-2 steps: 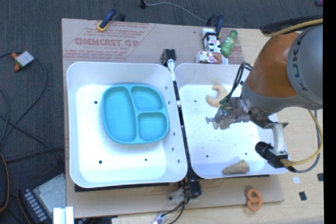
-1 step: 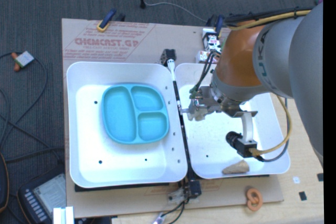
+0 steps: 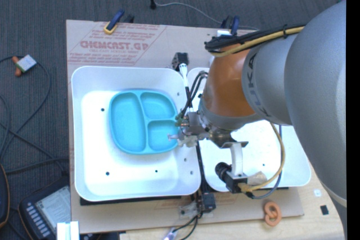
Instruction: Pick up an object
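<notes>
On my screen, starting at the left, the left bin [image 3: 84, 137] holds a blue divided plate [image 3: 140, 121], lying flat with three compartments, its right edge close to the bin's right wall. That plate is the only thing I can see to pick, so I take it as the target. Nothing else lies in that bin apart from a few small dark dots on its floor.

Moving right, the tool [image 3: 181, 133] sits low at the plate's right rim, over the wall between the two bins. It looks to be touching or just beside the rim of the lower right compartment, but the wrist hides most of it and I cannot tell whether it is apart or together, nor whether the rim is between it. I would not call the plate held.

Further right, the grey arm [image 3: 315, 87] with its orange band [image 3: 228, 87] covers much of the right bin [image 3: 292, 174]; cables hang down over that bin.

My judgement: this is the reach or grasp stage at the plate's edge, with no lift yet. The next move calls for a firm close across the thin rim, then a slow straight lift, watching that the plate rises level and does not slip or catch the bin wall.
</notes>
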`<state>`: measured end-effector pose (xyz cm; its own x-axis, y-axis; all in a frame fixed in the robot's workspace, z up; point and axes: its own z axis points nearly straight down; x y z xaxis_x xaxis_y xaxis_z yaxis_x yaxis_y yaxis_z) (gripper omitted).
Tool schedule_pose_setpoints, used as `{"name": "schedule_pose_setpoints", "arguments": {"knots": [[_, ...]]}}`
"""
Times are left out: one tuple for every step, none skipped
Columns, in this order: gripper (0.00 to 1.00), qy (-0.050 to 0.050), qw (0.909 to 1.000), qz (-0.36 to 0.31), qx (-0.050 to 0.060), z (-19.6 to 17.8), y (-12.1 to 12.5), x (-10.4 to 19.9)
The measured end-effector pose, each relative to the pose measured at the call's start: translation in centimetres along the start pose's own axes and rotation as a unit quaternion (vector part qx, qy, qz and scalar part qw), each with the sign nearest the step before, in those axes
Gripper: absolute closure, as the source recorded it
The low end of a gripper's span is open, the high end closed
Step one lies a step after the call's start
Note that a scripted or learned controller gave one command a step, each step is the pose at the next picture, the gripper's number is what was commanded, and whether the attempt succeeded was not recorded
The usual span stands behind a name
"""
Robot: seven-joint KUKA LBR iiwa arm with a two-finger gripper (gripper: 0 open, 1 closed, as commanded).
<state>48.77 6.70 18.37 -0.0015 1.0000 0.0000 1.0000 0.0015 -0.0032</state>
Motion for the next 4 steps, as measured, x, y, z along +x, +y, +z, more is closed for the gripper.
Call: {"name": "schedule_pose_setpoints", "arguments": {"knots": [[1.0, -0.001, 1.0, 0.001, -0.001, 0.0, -0.4, -6.2], [1.0, 0.0, 1.0, 0.001, -0.001, 0.0, 0.3, -7.9], [1.0, 0.0, 1.0, 0.001, -0.001, 0.0, -0.4, -6.9], [1.0, 0.0, 1.0, 0.0, -0.001, 0.0, -0.4, -5.9]]}}
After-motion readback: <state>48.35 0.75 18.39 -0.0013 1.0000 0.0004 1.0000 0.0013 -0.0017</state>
